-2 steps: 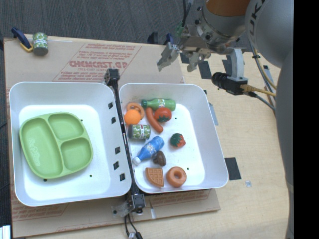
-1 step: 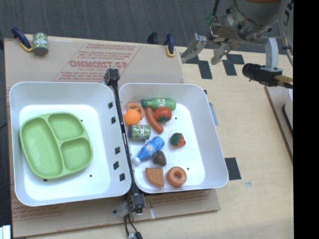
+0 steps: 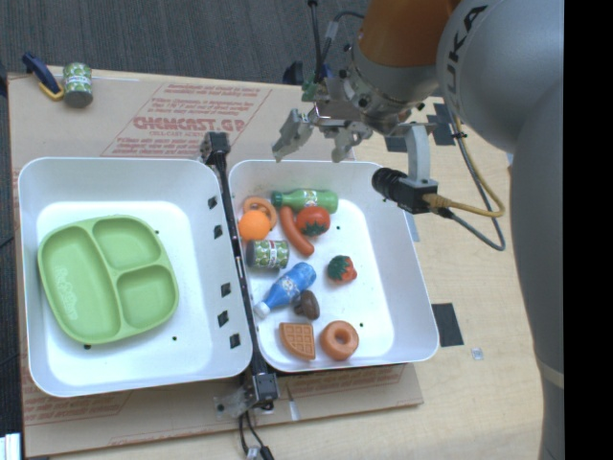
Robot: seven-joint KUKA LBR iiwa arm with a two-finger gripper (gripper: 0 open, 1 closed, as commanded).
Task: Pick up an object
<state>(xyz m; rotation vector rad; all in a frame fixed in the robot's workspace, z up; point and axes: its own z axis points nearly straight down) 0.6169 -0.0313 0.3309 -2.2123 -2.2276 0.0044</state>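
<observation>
Nearest the camera, at the near end of the right bin, lie a waffle and a doughnut, the farthest items from the tool. That tool hangs above the bin's far rim, its two fingers spread open with nothing between them and touching nothing. No item is yet singled out, so the likely target is a judgement: the green bottle lies closest, just below the tool and slightly toward the camera, with its long axis running crosswise, left to right, along the far wall. Just beyond it from the tool sit a tomato, a carrot and an orange, packed close together; a can, a blue bottle and a strawberry lie farther down. A short descent would bring the fingers onto the green bottle, and they would probably need to straddle its narrow width rather than its length. Left of the tool and well apart, the left bin holds a green divided plate.
</observation>
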